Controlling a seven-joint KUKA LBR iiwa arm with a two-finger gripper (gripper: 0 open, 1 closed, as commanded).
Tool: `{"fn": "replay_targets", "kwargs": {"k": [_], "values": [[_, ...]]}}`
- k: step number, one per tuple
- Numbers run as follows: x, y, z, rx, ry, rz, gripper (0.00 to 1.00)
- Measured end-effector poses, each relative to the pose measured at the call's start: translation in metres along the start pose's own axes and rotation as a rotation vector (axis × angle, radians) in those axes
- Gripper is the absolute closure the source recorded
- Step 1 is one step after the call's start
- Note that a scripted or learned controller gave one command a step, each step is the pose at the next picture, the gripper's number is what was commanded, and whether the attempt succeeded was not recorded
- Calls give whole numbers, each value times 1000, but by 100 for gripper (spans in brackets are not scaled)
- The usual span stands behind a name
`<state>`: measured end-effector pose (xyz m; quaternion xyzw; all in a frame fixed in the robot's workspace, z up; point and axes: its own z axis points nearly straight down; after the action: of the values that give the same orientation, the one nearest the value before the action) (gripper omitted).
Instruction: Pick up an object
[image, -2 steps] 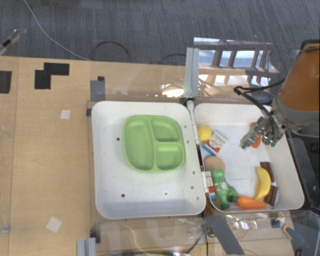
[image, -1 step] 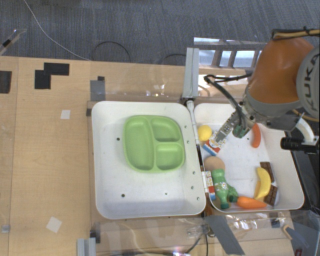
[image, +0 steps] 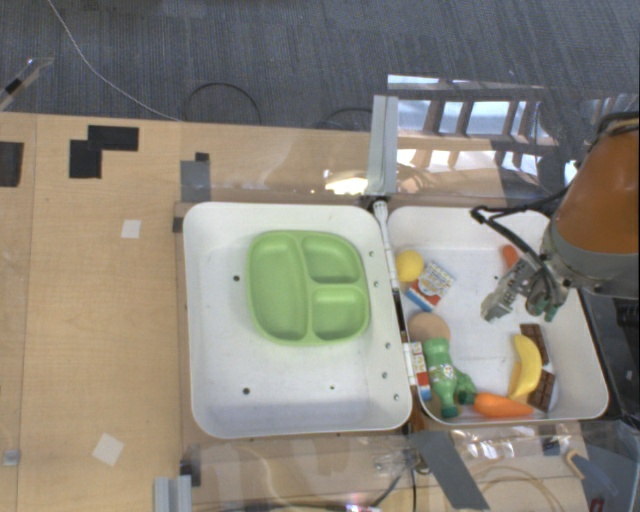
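A: What is sitting in the left bin (image: 215, 400)?
B: A green plate (image: 305, 287). In the right bin (image: 590, 385), toys are crowding: lemon (image: 409, 265), carrot (image: 503, 406), banana (image: 526, 365).
A: And the hand (image: 515, 300)?
B: Hovering half-open, gripping nothing. It's risking closing on bare floor between toys.

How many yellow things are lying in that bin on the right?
2: a small yellow lemon near the right bin's top left, and a banana near its lower right. The arm may hide others.
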<state>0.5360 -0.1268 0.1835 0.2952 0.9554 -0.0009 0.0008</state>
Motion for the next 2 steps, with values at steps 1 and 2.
{"fn": "replay_targets", "kwargs": {"k": [1, 2], "values": [[-58, -58, 2, -2, -5, -249, 100], [-57, -56, 2, -3, -4, -251, 0]]}}
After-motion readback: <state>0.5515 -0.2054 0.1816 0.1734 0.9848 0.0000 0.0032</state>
